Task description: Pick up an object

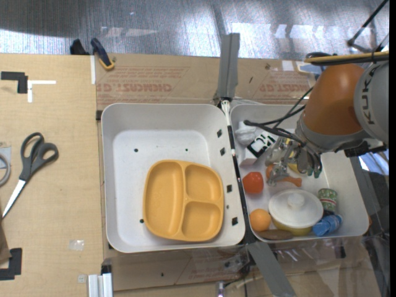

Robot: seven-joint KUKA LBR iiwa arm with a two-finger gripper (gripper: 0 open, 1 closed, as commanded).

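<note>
I see a red tomato (252,183) just left of my gripper (286,163), an orange ball (260,219) below it

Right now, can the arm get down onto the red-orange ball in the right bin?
Probably yes. The red-orange ball lies open from above near the bin's left wall, and the gripper hangs just to its right. That wall and the white lidded bowl nearby could crowd it.

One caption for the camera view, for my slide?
Pincer above cluttered right bin; yellow tray in left bin.
</note>
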